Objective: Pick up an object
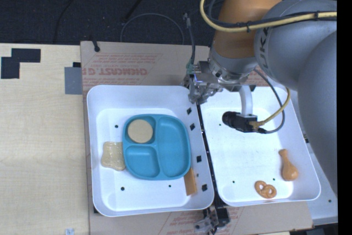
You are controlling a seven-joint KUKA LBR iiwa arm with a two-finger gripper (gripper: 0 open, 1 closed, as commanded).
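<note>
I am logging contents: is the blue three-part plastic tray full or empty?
The blue tray is nearly empty: only a round tan disc lies in its upper-left compartment.

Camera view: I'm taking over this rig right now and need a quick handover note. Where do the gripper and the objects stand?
Gripper: at the far end of the divide between the two bins; whether it is open or shut can't be told.
Left bin: blue plate with a round biscuit in its far-left compartment, a pale piece at the plate's left side, and a brown stick at its near right corner.
Right bin: pretzel and drumstick, near the front right.
Done: nothing picked up yet; every object lies in a bin.
Left: choose an object, descend, grasp, lift.
</note>
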